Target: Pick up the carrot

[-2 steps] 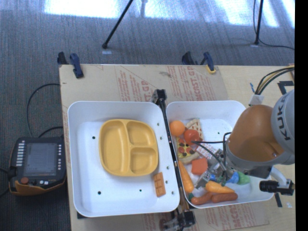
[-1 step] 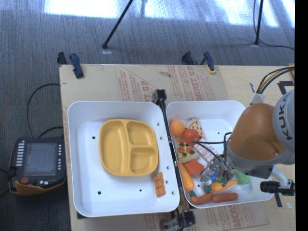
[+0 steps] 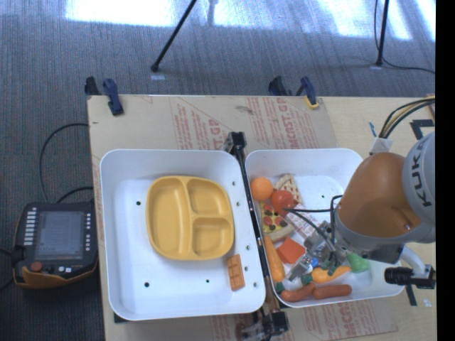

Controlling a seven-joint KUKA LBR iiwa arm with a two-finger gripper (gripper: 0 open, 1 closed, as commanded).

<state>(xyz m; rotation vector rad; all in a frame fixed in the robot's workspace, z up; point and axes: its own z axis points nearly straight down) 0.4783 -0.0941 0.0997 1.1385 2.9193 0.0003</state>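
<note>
The carrot (image 3: 273, 259) is a long orange piece lying along the left wall of the right bin (image 3: 334, 163), pointing toward the front. My gripper (image 3: 311, 260) hangs low over the front middle of that bin, just right of the carrot and next to an orange-red block (image 3: 290, 250). The carrot lies free on the bin floor, apart from the gripper. The orange-banded wrist (image 3: 380, 197) hides the bin's right part.
The right bin also holds an orange ball (image 3: 261, 188), a red tomato (image 3: 282, 199), a pizza slice (image 3: 273, 222), a green piece (image 3: 357, 263) and sausages (image 3: 332, 290). The left bin (image 3: 128, 169) holds a yellow divided plate (image 3: 190, 217) and a brown cracker (image 3: 235, 272).
</note>
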